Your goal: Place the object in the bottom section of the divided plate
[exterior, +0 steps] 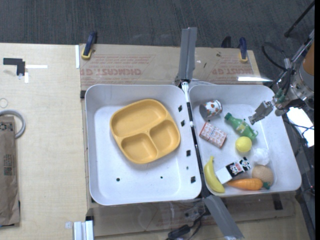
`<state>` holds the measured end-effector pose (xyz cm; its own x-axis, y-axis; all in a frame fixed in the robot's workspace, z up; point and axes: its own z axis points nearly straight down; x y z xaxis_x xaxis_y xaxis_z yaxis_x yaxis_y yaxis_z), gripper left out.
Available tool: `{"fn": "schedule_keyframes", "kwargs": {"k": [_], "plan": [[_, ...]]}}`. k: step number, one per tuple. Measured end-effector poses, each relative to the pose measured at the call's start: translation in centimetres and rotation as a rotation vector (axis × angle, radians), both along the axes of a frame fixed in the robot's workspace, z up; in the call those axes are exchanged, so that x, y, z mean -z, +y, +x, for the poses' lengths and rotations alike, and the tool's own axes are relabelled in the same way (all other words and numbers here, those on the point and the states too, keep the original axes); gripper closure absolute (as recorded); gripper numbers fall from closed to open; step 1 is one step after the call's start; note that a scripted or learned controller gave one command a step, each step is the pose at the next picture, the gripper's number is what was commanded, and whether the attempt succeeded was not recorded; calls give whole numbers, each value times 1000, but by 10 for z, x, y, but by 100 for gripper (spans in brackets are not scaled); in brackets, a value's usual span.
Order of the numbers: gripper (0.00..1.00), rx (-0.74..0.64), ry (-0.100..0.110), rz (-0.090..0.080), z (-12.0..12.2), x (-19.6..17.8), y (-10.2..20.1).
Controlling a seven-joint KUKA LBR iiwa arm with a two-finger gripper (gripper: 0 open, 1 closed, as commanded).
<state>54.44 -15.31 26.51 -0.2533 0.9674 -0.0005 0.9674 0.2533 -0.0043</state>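
A yellow divided plate lies in the left bin, with one large section at the back and two smaller ones at the front; nothing lies in any of them. My gripper hangs over the right bin near its right wall, just right of a green bottle. Nothing is visibly held in it. Around the bottle lie a small round red-and-white cup, a red-and-white packet and a yellow lemon.
The front of the right bin holds a banana, a black-and-white carton, a carrot, a white lump and a tan round item. A grey divider bar runs between the bins. Cables hang at the right.
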Motion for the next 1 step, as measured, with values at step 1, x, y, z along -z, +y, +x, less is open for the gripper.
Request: {"fn": "schedule_keyframes", "kwargs": {"k": [1], "plan": [[0,0,0,0,0,0,0]]}}
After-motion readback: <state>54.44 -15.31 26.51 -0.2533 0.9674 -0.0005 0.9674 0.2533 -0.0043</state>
